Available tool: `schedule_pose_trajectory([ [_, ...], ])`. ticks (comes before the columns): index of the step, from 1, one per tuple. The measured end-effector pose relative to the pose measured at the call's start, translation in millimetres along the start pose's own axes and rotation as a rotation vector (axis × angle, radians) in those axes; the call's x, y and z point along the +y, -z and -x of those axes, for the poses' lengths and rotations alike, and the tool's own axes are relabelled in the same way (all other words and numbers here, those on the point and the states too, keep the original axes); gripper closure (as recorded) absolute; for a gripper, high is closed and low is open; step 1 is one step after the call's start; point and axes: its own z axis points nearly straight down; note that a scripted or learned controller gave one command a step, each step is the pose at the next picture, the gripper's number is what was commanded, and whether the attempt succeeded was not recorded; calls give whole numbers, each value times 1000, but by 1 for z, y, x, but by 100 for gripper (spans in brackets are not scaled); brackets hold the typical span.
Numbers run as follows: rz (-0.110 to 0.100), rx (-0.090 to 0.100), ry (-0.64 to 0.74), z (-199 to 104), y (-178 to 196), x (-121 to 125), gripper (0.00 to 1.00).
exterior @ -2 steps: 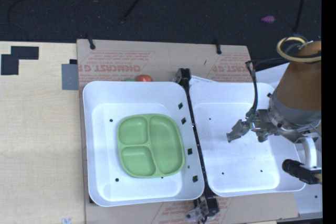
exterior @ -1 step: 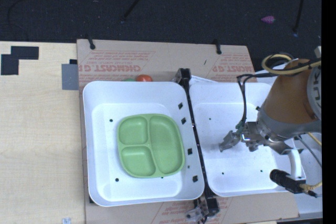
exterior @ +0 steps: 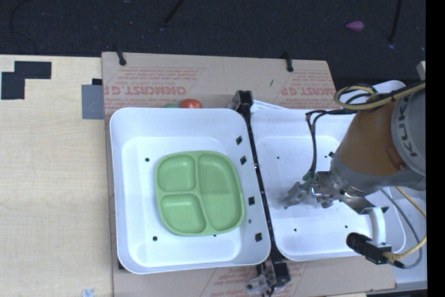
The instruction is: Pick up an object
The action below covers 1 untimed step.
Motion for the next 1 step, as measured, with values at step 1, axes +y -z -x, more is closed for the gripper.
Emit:
schedule_pose_trajectory([
  [1,4,-1,-1,-1,-29,0,0],
])
